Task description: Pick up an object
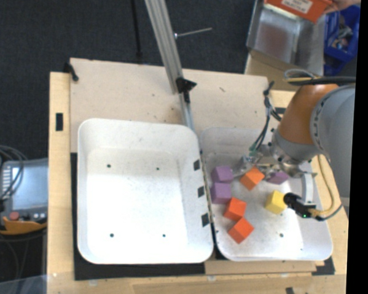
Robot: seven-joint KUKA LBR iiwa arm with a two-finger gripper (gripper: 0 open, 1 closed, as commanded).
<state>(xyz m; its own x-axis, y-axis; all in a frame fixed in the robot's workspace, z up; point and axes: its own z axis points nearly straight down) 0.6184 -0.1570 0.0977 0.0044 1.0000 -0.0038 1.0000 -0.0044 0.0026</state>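
Observation:
The right bin [302, 248] holds several small blocks. Two purple cubes [222, 174] [221, 192] lie near its left wall, and two red-orange cubes [235, 208] [241, 230] lie below them. A yellow cube [275, 202] sits toward the right. An orange cube [252, 178] lies right under my gripper [263, 168], which hangs low over the bin's upper middle. A purple block [279, 176] peeks out just right of the gripper, partly hidden by it. The wrist hides whether the orange cube is gripped.
The left bin [141, 135] lies beside the right one, with a shared wall between them. A slanted metal post [168, 44] rises from behind the bins. My grey arm with its orange band [302, 116] covers the right bin's upper right.

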